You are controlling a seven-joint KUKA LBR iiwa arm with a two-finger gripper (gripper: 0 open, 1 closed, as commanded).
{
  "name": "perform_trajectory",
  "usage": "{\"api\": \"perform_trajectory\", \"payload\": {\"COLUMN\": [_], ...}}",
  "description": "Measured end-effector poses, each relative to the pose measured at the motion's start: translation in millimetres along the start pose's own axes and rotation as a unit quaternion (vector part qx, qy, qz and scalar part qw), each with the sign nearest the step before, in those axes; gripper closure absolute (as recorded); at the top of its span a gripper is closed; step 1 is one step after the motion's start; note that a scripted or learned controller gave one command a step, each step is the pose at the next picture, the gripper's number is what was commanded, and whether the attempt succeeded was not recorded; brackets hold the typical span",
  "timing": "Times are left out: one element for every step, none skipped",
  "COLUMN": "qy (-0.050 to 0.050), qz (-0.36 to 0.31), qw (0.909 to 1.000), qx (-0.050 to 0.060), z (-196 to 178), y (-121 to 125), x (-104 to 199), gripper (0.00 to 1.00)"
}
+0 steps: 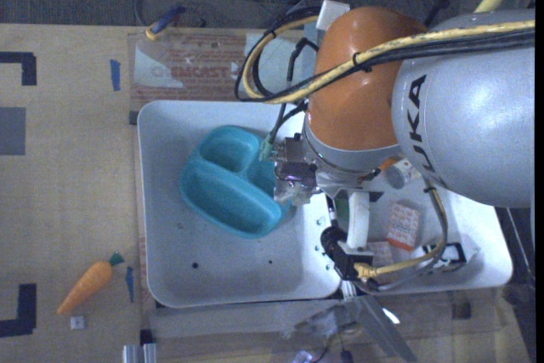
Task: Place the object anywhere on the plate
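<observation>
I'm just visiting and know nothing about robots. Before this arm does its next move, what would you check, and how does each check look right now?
1. Plate in reach: ok, the blue divided plate lies in the left white bin.
2. Plate right way up: ok, both compartments face upward.
3. Gripper position: ok, it hangs at the plate's right edge.
4. Object in the gripper: cannot tell, the wrist hides it.
5. Toy carrot: not ok, it lies outside the bins on the bench.

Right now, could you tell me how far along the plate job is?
Nothing looks done: the teal two-compartment plastic plate in the left white bin carries no object. The gripper sits at its right edge, contents unclear. Placing remains; the orange toy carrot lies outside on the bench.
</observation>
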State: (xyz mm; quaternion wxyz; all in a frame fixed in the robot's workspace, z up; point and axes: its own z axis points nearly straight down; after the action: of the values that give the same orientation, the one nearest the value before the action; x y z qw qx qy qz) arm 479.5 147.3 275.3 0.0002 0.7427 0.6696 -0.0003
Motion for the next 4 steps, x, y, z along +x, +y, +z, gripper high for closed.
{"api": "perform_trajectory", "payload": {"qy": [0.0,0.0,0.0,0.0], "qz": [-0.086,-0.074,-0.067,-0.062], "qw": [0.9963,0.9973,0.9977,0.9981], "qx": [0.002,0.0,0.0,0.001], "z": [72.5,38.7,-111.1,23.0], "y": [-8.8,0.6,-7.1,5.9], "x": [74.3,4.7,63.2,27.2], "gripper": [1.0,1.0,1.0,1.0]}}
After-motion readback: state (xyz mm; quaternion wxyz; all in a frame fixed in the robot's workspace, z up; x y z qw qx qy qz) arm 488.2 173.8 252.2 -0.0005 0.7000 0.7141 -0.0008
